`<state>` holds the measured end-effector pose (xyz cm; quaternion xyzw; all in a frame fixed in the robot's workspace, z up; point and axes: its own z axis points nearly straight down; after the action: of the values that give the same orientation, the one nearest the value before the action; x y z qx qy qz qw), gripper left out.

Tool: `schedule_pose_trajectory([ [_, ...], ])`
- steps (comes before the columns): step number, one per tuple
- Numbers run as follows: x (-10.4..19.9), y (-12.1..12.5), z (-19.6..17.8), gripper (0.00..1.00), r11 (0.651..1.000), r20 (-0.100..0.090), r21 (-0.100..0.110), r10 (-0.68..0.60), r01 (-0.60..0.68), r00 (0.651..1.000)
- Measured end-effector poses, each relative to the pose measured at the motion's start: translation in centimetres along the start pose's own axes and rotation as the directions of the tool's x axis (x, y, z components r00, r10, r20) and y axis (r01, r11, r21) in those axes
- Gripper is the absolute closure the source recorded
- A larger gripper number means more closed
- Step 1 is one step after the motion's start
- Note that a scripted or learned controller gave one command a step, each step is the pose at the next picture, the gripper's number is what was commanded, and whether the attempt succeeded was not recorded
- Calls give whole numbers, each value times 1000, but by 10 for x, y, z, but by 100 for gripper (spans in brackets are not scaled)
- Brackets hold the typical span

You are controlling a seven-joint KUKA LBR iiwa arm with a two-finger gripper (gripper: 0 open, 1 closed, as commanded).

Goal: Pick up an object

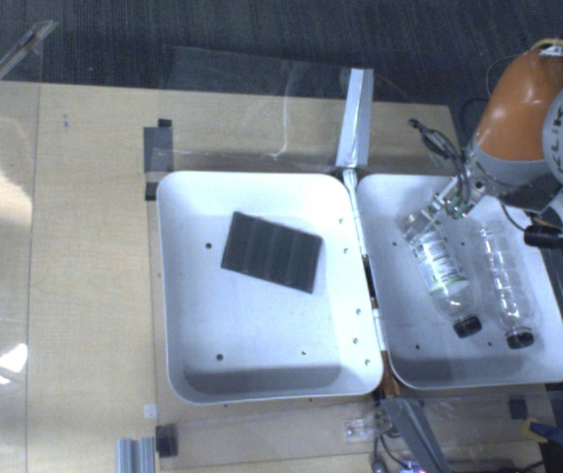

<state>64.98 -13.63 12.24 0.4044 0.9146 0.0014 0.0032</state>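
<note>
We see two clear plastic bottles in the right bin [557,368]. The labelled bottle [441,269] lies with its long axis running from about eleven o'clock down to five o'clock, black cap at the five o'clock end; the plain bottle [503,286] lies just beside it at three o'clock, nearly parallel, cap also toward us. The gripper [456,201] sits at the labelled bottle's upper end, at its twelve o'clock, and we cannot tell its state. The label's writing is too small to read. A dark ribbed pad [272,251] lies in the left bin [192,363] on the tabletop [74,294].
</note>
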Motion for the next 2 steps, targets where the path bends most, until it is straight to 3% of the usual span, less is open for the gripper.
schedule_pose_trajectory([
  [1, 3, -14, 22, 0, 1000, 17, -16, -27, 27, 999],
  [2, 10, -16, -7, 0, 989, 2, -1, 145, -145, 989],
])
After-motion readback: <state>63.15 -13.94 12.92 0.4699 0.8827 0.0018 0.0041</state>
